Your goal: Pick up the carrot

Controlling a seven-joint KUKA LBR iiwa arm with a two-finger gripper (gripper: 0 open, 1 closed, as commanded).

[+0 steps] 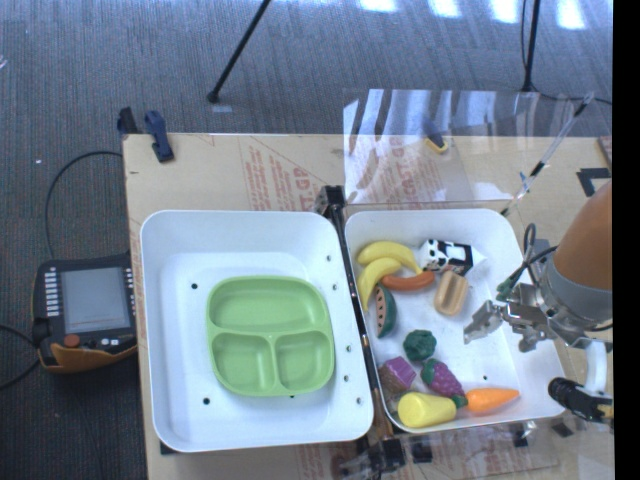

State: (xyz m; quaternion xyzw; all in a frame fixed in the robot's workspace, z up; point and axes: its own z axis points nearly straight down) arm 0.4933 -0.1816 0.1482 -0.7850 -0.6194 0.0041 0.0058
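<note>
The carrot (492, 400) is orange with a small green top and lies along the front wall of the right bin (500, 226), next to a yellow pear (426, 409). My gripper (505, 332) hangs over the right side of that bin, above and slightly behind the carrot, well clear of it. It is open with nothing between its fingers. The arm comes in from the right edge.
The right bin also holds two bananas (383, 258), a red sausage (408, 280), a cow toy (446, 256), a bun (451, 293), a watermelon slice (386, 313), broccoli (420, 345) and purple pieces (441, 377). A green divided plate (270, 333) sits in the left bin (170, 268).
</note>
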